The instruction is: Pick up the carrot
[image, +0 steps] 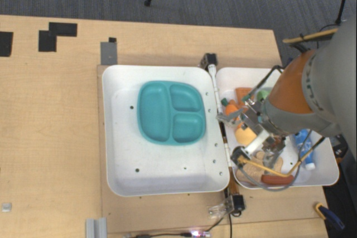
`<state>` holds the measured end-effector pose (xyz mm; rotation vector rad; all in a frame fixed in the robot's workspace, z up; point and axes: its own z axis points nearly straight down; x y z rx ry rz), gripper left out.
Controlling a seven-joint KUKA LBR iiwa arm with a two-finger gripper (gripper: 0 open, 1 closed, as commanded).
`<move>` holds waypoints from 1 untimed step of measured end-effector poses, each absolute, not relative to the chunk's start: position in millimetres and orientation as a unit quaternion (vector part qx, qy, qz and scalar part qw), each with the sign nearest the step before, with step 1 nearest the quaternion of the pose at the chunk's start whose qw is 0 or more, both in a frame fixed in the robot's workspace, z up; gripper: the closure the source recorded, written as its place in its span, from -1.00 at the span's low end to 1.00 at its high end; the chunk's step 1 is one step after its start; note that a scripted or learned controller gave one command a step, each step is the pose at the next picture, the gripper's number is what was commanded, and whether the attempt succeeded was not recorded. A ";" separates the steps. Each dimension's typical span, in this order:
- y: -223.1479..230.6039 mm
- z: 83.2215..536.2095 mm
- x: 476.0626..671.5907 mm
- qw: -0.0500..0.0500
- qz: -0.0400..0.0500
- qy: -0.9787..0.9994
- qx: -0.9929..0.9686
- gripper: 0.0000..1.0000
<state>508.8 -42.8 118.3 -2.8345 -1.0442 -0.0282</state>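
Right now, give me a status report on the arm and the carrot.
Gripper low in the right bin, grip unreadable. Carrot lies at the bin's far side, partly hidden by the arm. Toys crowd around it.

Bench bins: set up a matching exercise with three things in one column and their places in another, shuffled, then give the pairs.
Things:
1. teal divided plate
2. hand
3. blue item

Places:
A. over the right bin's left part
B. at the right bin's right side, partly hidden by the arm
C. middle of the left bin

Pairs: 1-C, 2-A, 3-B
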 end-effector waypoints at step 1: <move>-42.8 118.3 508.8 0.060 -0.009 -0.345 -0.937 -1.00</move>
